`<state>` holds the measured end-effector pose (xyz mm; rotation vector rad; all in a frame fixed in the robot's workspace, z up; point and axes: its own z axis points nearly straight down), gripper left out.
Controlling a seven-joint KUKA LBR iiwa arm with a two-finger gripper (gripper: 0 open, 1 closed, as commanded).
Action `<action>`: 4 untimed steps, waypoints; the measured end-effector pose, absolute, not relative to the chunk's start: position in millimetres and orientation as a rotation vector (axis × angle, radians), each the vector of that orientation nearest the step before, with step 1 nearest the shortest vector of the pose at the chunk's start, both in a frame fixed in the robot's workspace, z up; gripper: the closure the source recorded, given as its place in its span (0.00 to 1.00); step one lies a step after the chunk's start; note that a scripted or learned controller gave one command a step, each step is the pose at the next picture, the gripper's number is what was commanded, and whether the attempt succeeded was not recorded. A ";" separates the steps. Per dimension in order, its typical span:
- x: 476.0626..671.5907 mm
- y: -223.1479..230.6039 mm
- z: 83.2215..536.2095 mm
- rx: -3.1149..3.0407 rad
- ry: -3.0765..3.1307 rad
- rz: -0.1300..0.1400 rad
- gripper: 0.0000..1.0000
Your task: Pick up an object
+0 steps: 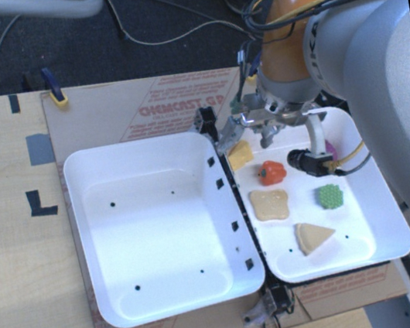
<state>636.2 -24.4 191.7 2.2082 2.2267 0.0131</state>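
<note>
You are looking at an evenly lit overhead view with soft, faint shadows. The white bins (154,231) are bright, close to washed out, with mild glare on the rims. The large grey arm (380,89) nearest the camera looks soft and slightly blurred. Detail is coarse throughout.

Wooden bench (17,255) under cardboard sheet (171,106), two white bins (81,173).

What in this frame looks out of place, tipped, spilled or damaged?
Nothing stands out. The yellow block, red pepper, bread slice, green piece and wedge lie apart inside the right bin, none over its rim. The hand hangs over that bin's far end.
</note>
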 end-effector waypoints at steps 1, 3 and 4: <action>633.7 -28.9 193.7 2.218 2.225 -0.004 1.00; 543.6 -5.5 185.3 2.226 2.227 -0.010 0.00; 583.9 42.3 276.4 2.209 2.225 0.013 0.00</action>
